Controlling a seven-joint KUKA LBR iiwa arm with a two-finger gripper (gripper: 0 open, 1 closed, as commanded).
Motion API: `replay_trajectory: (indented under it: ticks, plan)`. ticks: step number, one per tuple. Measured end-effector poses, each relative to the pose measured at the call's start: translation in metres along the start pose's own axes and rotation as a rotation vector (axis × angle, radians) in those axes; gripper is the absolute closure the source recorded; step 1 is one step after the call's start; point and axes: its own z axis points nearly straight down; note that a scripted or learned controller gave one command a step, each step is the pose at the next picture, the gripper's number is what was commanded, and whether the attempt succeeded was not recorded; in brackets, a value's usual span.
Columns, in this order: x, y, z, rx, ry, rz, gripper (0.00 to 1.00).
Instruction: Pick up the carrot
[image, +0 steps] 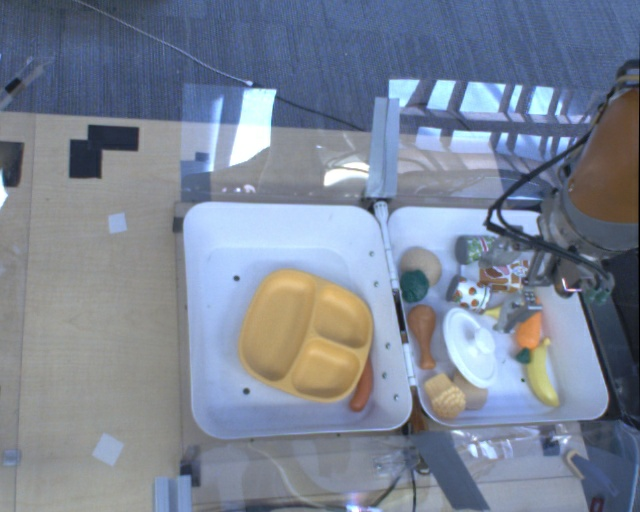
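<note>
Over the right bin, a shallow white tray with rounded corners, the grey arm with its orange band reaches in and brings the gripper down among the toy food. Its metal fingers are parted, their tips poised at the green-topped end of the carrot, a stubby orange piece lying just beside the smooth, curved yellow banana; nothing sits between them (whether they touch the carrot cannot be told). Left of the carrot rests a round white lid-like disc, and further left a brown drumstick, a dark green knobbly piece and a pale beige ball. A bumpy yellow corn chunk lies at the bin's near edge. The left bin carries a glossy yellow divided plate with three compartments, and a slim reddish sausage leans against the plate's near right corner.
</note>
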Motion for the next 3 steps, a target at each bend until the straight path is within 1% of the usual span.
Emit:
replay_trajectory:
  ticks: [1,2,3]
  plan:
    - [0.008,-0.051,0.069,0.0,0.005,0.088,0.0]
    - [0.037,-0.106,0.168,0.003,-0.008,0.181,0.0]
    - [-0.039,-0.104,0.162,0.001,-0.003,0.384,0.0]
